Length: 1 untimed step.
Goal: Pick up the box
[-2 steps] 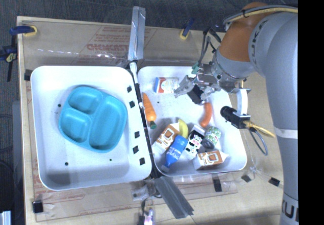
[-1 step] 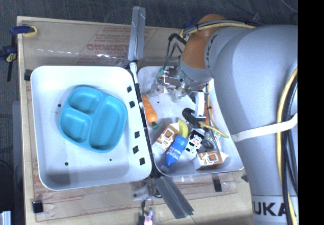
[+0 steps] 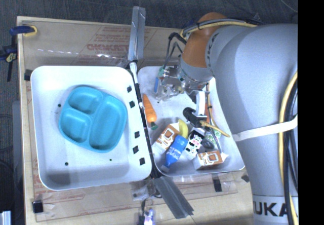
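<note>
From the overhead camera, two white bins are seen side by side on the desk (image 3: 76, 36). The left bin (image 3: 45, 168) is taken up by a blue divided tray (image 3: 93, 117), set roughly in the middle. The right bin (image 3: 147, 74) is mostly hidden under the big grey arm (image 3: 258, 97), which comes in from the right with its orange band (image 3: 200, 49) bent over the bin's far end.

The gripper (image 3: 167, 87) is parked low over the upper part of the right bin, just above the carrot (image 3: 149, 109) — whether the fingers are open or closed can't be told, it's all a blur of metal there, and nothing can be made out between them.

The box (image 3: 211, 159) is found at the near end of that bin, lying tilted by the rim, well apart from the gripper. Around it a pile is crammed: a blue bottle (image 3: 174, 150), another small carton (image 3: 166, 137), a cow-patterned carton (image 3: 194, 144) and something yellow (image 3: 183, 128).
</note>
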Each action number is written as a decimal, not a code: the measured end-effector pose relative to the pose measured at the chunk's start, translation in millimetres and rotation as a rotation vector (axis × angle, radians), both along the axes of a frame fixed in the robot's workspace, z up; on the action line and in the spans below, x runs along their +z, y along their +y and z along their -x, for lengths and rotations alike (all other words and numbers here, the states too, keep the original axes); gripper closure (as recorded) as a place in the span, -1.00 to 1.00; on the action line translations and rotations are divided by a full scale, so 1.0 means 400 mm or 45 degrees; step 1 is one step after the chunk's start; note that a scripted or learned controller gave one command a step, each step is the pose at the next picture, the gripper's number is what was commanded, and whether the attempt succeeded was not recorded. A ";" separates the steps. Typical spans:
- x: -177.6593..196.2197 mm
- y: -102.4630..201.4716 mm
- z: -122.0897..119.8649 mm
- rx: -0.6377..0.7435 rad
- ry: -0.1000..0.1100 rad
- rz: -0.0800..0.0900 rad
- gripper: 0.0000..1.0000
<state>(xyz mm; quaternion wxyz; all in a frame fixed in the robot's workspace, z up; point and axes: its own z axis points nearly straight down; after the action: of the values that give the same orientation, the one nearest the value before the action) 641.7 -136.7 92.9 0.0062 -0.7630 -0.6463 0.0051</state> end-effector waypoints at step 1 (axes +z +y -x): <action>0.000 0.001 0.000 0.002 0.001 0.000 -1.00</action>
<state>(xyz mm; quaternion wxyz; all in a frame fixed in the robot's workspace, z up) 641.7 -136.3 92.8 0.0064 -0.7626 -0.6469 0.0053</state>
